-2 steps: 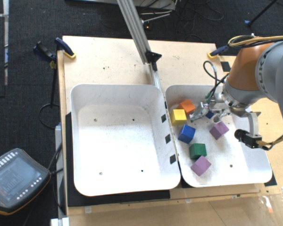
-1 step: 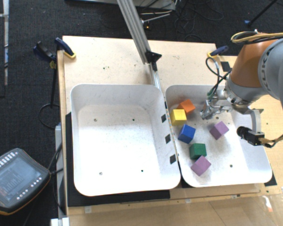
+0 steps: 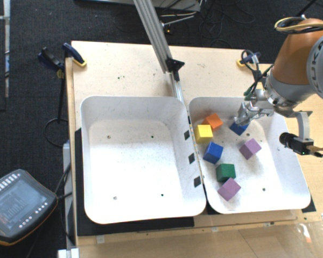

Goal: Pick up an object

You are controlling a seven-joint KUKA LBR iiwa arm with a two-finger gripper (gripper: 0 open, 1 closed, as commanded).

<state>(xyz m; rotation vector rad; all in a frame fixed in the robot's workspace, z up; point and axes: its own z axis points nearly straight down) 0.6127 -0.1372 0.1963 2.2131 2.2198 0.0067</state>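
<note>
My gripper hangs over the back of the right bin, on the end of the grey and orange arm that comes in from the right. A small dark blue block sits directly at its tip, partly covered by it. I cannot make out whether the block is gripped or only lies beneath. Other blocks lie loose in the same bin: orange, yellow, a second blue, green, and two purple ones.
The left bin stands beside the right one, and their rims meet in the middle. A slanted metal pole crosses the bench to the bins' back edge. Clamps sit at the bench's back corners. A black cable unit hangs off the wrist over the right bin.
</note>
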